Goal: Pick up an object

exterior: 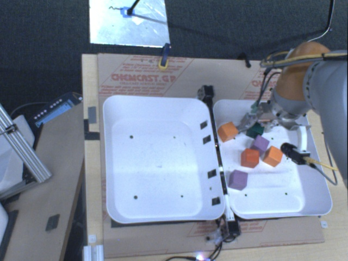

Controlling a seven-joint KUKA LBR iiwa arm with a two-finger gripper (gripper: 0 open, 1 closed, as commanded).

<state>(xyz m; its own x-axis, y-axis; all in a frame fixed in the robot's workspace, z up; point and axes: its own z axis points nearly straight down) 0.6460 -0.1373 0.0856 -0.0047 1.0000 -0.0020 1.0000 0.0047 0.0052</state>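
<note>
The grey arm [321, 86] leans in over the right-hand bin [288, 200], its orange band [299, 72] sitting high above the wrist. The pincer [254, 119] is down among the blocks at the far end of that bin, and from here I cannot tell whether it is wide or narrow, nor whether it has anything in its grip.

A dark green block [254, 129] lies right under the pincer's tip, touching or nearly so; I cannot say it is held. Just to the left of the pincer, toward the divider between the bins, sits an orange cube [228, 131]. Nearer to me than the pincer, a small purple cube [260, 143] rests just past the green one, and beyond that a red-orange cube [250, 157] and another orange cube [273, 156] lie side by side, close together. A larger purple cube [237, 179] sits apart from the pincer, further down the bin and close to the divider.

The left-hand bin [157, 162] lies well to the left of the pincer. Both bins rest on a cardboard sheet [141, 75] on the tabletop [89, 162].
</note>
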